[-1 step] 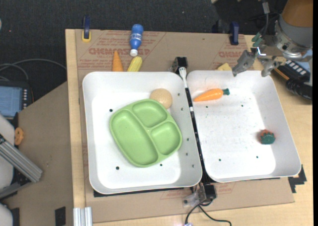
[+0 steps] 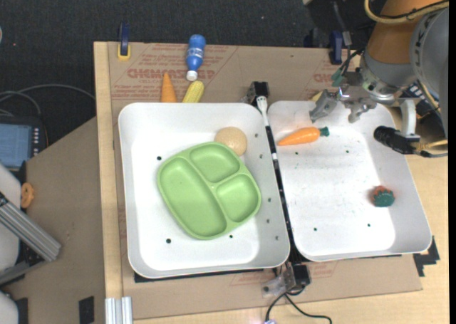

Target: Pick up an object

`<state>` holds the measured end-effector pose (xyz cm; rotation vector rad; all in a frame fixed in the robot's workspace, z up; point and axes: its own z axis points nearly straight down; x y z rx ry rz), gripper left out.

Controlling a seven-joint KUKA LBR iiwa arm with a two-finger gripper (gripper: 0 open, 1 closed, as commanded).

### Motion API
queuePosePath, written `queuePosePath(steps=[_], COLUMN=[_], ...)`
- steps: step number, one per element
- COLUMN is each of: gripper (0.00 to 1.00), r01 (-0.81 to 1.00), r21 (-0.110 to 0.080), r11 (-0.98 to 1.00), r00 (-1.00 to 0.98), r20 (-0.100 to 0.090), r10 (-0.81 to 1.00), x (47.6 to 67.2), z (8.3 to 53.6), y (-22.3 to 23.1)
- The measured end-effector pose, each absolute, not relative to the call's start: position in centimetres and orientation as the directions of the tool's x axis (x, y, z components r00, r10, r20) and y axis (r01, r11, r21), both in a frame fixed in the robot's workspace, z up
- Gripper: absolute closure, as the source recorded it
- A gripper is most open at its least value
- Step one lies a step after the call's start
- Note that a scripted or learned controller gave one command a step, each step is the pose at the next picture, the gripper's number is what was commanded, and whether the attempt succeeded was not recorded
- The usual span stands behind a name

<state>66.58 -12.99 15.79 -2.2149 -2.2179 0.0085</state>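
An orange toy carrot with a green tip lies in the right bin, near its back left corner. A small red and teal object sits by that bin's right side. My gripper hangs over the bin's back edge, just above and right of the carrot. It is open, its two grey fingers spread apart with nothing between them.
The left bin holds a green divided plate and a beige round object behind it. On the board behind the bins lie a blue bottle, an orange cone-shaped toy and a yellow corn toy.
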Motion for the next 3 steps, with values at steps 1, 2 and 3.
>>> queuePosePath(steps=[1,2,3], gripper=[0.0,1.0,1.0], r01=[1.0,1.0,1.0], r21=[-0.01,0.002,0.008], r11=[0.002,0.001,-0.001], r00=[-0.002,-0.001,0.001], r20=[0.003,0.0,-0.001], r10=[1.0,1.0,1.0], x=[66.4,66.7,61.1], z=[7.9,9.6,21.1], y=[-10.7,-10.8,-9.5])
